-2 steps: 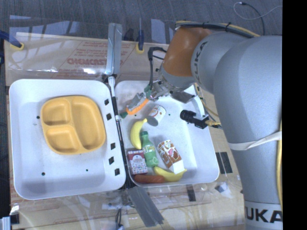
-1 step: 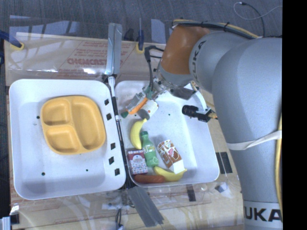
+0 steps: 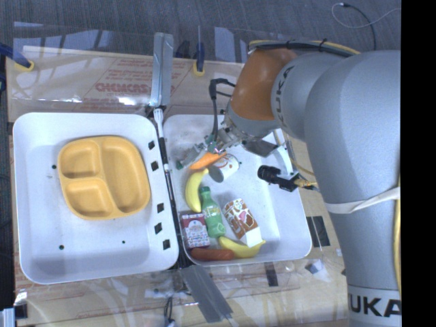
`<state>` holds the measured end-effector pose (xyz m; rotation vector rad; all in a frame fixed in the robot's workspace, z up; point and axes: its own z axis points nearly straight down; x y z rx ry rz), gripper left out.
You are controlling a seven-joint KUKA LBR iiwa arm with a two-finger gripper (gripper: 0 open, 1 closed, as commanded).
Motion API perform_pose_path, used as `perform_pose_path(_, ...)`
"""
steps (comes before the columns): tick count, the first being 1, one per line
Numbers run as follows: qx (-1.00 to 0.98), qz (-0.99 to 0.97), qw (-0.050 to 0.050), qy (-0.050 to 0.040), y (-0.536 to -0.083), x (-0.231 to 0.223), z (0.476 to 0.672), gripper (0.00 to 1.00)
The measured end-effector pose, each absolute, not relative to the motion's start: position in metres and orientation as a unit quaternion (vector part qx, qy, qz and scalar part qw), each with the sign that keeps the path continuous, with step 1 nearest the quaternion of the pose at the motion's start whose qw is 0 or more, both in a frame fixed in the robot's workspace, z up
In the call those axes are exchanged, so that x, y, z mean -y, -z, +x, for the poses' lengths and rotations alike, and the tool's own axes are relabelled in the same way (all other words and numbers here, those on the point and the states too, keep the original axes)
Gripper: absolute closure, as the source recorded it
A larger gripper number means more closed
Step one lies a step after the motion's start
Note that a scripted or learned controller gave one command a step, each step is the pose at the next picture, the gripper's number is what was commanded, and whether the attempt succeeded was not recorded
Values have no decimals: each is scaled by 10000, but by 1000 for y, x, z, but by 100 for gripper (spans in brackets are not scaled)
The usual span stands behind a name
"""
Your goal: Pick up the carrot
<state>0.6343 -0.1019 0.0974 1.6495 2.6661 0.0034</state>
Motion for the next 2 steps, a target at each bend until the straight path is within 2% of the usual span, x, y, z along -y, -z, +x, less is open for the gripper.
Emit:
perform_pose_path(1,-8519,5236,19,-1,-106,101,634,100)
perform_pose_path(2,-8329,5534,8,-1,-234,68,657,100)
